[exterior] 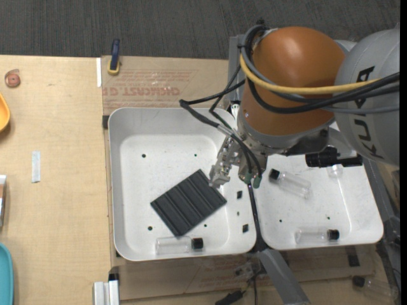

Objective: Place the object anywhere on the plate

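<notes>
A dark ribbed rectangular plate lies at a slant on the floor of the left bin. My gripper hangs just above and to the right of the plate's upper corner, under the arm's orange band. Nothing can be made out in it. A clear tube with a black cap lies along the left bin's front wall, below the plate. Two similar clear tubes lie in the right bin, one near its upper left and one at its front.
Two small black bits lie on the left bin's floor to the right of the plate. Black and yellow cables loop off the arm over the left bin's back right. A cardboard sheet lies behind the bins.
</notes>
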